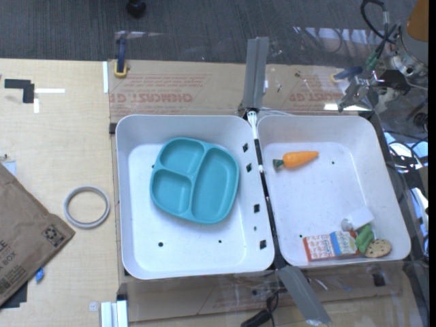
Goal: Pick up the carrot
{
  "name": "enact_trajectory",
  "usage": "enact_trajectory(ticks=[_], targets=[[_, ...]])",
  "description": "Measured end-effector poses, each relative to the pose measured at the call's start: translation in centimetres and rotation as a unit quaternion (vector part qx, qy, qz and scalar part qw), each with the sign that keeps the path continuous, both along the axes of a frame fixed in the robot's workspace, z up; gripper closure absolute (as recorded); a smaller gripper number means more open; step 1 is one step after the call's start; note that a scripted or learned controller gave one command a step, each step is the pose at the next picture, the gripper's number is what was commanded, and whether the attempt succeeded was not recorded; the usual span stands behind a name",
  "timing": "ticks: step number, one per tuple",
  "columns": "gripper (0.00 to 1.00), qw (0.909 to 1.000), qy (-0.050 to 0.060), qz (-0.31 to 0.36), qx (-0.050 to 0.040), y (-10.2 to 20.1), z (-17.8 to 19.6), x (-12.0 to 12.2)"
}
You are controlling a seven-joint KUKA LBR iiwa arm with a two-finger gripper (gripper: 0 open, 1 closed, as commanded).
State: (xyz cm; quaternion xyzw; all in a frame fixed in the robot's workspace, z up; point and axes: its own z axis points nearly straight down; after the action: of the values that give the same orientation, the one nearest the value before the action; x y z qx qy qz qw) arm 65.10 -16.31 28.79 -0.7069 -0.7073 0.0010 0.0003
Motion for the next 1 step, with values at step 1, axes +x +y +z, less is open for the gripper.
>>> enact_trajectory(ticks=[1], targets=[[0.00,0.9991,0.000,0.042,0.0003,5.24,-13.16,-1.35]])
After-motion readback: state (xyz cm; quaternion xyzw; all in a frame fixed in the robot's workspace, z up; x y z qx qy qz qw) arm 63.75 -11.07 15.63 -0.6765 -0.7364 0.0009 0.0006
